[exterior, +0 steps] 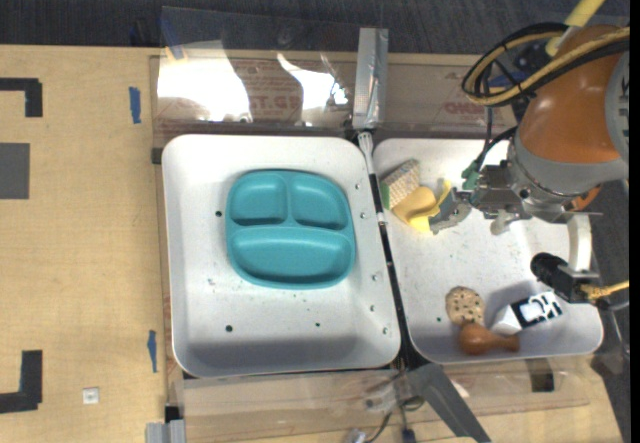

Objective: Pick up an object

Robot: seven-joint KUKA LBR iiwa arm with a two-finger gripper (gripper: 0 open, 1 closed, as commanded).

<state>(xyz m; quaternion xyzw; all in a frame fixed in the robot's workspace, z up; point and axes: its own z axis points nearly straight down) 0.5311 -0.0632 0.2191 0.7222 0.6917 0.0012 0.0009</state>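
Two shallow white bins sit side by side on a tan worktop (80, 261). Left bin (190, 311) carries one teal divided plate (291, 229). Right bin (575, 331) carries four loose things: one yellow banana-like toy (417, 205) with a ribbed tan block (400, 177) touching it, one speckled cookie (463, 305), and one brown wooden piece (484, 338). Hovering just beside the yellow toy, the claw (458, 208) appears open and grips nothing. By my reading, the pick is not yet done: closing and lifting remain.
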